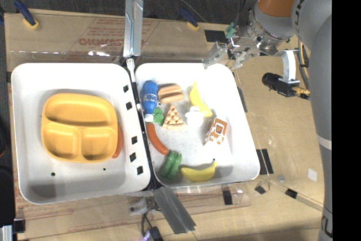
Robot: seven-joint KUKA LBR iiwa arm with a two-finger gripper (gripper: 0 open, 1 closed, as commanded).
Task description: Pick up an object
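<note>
The gripper (221,55) hovers at the far corner of the right bin (243,138); I cannot tell its state. Below it lie a bottle (149,95), hot dog (170,92) and bananas (198,100). Farther left, another bin (22,127) holds a yellow tray (80,126).

The arm (316,20) is grey with an orange band — metallic fittings and thin cables at its wrist.

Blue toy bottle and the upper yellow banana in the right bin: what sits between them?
In the camera view, a toy hot dog bun lies between the blue toy bottle and the upper yellow banana.
</note>
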